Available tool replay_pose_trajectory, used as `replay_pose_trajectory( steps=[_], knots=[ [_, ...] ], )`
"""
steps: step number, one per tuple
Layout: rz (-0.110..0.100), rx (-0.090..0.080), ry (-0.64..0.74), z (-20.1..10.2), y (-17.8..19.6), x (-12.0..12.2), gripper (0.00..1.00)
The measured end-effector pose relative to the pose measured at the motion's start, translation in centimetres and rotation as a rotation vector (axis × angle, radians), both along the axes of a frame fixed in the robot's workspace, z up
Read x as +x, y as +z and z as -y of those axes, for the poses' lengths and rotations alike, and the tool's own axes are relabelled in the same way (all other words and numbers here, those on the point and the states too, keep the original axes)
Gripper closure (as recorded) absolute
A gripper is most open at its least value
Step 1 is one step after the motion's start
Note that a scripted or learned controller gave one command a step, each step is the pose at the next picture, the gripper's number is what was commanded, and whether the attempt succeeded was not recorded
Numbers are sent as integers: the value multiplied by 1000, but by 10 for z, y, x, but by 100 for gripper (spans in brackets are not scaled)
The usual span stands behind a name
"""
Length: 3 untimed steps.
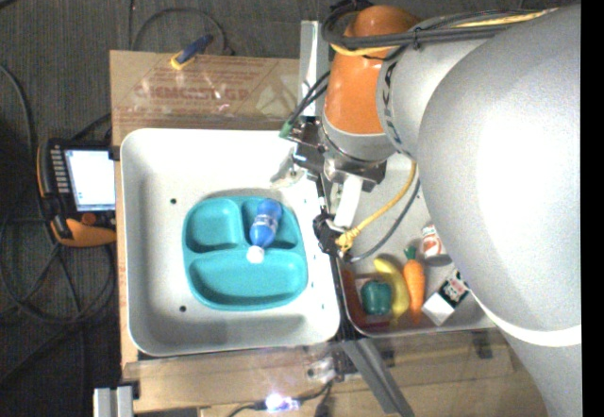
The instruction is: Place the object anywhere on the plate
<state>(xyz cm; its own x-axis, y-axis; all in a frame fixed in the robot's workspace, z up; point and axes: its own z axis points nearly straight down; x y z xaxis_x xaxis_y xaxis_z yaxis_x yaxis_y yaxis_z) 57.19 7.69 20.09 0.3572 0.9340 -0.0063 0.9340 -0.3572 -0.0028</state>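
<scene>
The hand [300, 163] is noted at the left white bin's [142, 217] right rim; its state cannot be told. At seven o'clock, the blue plastic bottle [265, 223] lies on the teal divided plate [217, 283]. Placement is judged done; a straight lift clear is advised. At five o'clock, the right white bin [377, 328] holds a yellow banana [392, 278], an orange carrot [413, 283] and a green pepper [376, 297].

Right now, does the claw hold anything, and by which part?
Cannot tell. The blue bottle lies on the plate, apart from the claw.
</scene>
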Motion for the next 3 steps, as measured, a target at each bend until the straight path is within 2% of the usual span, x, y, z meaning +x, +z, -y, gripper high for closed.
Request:
replay_pose_trajectory(
  steps=[1,2,3],
  knots=[
    [1,2,92,47,48,3,0],
    [-2,-2,93,48,56,3,100],
    [-2,-4,92,48,56,3,0]
  ],
)
